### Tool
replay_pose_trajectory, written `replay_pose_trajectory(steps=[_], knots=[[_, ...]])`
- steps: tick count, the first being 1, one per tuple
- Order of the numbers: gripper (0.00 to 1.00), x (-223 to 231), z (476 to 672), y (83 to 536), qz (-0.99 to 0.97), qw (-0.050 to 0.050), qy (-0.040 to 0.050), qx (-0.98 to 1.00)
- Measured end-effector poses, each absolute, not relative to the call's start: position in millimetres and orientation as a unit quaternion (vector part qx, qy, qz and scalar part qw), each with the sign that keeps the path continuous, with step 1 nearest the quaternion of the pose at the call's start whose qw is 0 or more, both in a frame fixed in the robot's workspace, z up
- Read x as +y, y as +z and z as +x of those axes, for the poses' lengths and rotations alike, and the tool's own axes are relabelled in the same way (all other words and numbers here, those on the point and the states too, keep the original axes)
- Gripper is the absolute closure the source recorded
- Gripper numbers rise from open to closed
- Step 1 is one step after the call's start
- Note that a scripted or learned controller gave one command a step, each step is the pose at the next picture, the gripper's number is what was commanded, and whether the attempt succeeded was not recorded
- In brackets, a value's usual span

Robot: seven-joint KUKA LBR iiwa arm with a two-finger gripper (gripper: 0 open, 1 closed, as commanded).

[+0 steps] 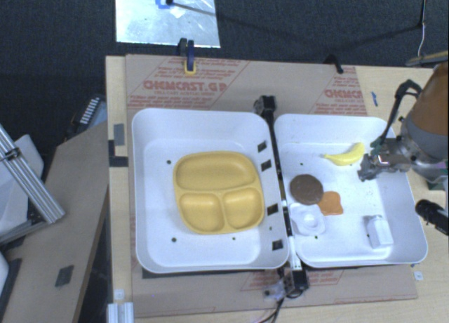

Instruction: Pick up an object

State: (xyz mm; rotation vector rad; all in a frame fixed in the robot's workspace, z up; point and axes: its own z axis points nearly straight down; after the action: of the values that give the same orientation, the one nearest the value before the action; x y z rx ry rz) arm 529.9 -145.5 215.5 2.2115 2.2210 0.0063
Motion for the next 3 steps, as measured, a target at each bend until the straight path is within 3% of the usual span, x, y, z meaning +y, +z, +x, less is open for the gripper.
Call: replay_pose_trajectory(steps=[2,3], knots=[[1.00,-30.9,549.8,236.2,0.703,0.001,0.0018,0.711],[1.00,27.9,555.0,225.2,0.704,0.000,0.0009,0.711]])
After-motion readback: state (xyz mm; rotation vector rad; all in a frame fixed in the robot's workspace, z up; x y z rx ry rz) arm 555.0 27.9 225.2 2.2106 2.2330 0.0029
